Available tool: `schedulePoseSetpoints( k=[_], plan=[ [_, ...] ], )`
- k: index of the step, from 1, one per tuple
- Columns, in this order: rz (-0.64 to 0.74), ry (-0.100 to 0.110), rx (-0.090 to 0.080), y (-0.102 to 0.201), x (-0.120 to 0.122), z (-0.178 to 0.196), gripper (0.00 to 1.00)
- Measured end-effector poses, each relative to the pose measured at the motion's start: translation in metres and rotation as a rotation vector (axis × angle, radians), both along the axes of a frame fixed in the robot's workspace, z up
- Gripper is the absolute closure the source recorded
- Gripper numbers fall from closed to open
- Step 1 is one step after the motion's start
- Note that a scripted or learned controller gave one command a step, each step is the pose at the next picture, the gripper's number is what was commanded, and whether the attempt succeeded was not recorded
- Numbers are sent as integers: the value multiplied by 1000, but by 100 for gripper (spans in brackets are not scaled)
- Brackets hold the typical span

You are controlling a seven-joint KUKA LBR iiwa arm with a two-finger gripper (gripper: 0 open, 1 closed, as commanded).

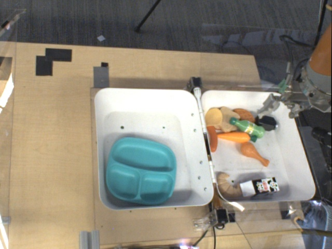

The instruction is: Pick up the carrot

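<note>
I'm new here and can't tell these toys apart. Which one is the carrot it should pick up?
Look in the right-hand white bin, at the cluster of toy food near its upper left. The carrot lies flat just below the green bottle. It is the plain bright orange tapered stick, smoother and brighter than the lumpy drumstick beneath it.

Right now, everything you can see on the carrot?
The carrot is orange, smooth and plastic-looking, lying flat and roughly crosswise in the right bin, upper middle of its floor. Its thick end runs under the green bottle, which lies over it; its other end points toward a reddish piece by the divider. An orange drumstick-shaped toy lies just below it. Nothing grips it.
</note>
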State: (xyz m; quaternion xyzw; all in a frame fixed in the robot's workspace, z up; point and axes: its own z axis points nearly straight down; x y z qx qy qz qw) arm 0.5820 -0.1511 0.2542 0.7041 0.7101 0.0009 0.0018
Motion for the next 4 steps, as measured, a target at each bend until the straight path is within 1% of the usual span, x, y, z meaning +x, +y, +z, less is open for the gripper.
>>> schedulePoseSetpoints(
  k=[1, 2, 3, 4],
  plan=[
    [108, -20, -5, 20, 7, -135, 0],
    [39, -7, 1, 57, -4, -166, 0],
    [44, -9, 5, 59, -2, -154, 100],
    [391, -8, -1, 117, 50, -65, 100]
  ],
)
